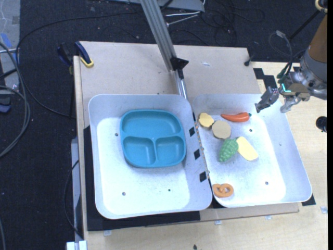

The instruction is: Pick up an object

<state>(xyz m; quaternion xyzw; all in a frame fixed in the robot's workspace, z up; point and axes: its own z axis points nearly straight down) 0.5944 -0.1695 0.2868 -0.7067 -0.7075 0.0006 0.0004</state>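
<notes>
1. Fingers (277,102) spread apart above the upper right corner of the right bin (291,155), with nothing between them; whether the tips reach the bin floor cannot be told from this slant.
2. Grey arm (318,51) entering from the right edge.
3. In the right bin, near its upper left: a red-orange chili pepper (235,117), left of the fingers and apart from them.
4. Below the pepper: a small yellow piece (206,120), a round tan piece (222,130) just beside it, a green bumpy piece (228,150), and a pale yellow wedge (246,149) touching the green one.
5. Near the right bin's lower left corner: an orange pretzel-shaped ring (223,190), well apart from the others.
6. In the left bin (104,191): a blue divided plate (153,138) with three compartments.
7. Both bins side by side on a tan desk (130,66).
</notes>
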